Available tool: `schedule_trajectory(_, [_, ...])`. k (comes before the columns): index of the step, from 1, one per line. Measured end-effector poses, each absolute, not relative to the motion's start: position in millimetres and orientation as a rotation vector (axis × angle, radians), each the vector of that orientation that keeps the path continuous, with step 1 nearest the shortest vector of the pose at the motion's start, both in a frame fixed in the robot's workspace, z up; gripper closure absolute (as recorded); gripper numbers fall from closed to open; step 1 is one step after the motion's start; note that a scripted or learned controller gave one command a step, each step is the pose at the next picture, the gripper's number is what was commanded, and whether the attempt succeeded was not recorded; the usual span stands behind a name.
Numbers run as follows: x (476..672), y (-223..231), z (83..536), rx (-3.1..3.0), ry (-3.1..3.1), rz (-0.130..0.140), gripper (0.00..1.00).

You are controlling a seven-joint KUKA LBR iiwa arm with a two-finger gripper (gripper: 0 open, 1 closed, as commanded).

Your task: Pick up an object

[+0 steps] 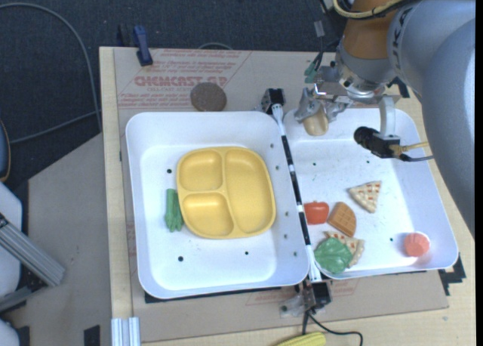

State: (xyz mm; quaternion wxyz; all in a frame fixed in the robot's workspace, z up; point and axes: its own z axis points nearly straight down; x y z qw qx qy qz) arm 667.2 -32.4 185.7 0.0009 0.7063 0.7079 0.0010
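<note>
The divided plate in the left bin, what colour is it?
Yellow. The three-compartment plastic plate shows plainly in the camera view, lying in the left white bin.

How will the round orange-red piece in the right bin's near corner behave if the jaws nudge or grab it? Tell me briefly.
The round orange-red piece looks ball-like, so a nudge would probably send it rolling toward the right bin wall beside it. Its smooth, curved surface may slip out of a pinch. It looks like small toy food, so likely light.

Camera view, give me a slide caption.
Gripper over the right bin's far corner; yellow plate in the left bin.
</note>
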Motion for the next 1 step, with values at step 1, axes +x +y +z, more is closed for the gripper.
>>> schedule_trajectory(1, [619.4,36.4,217.3,2.222,2.226,-0.001,1.00])
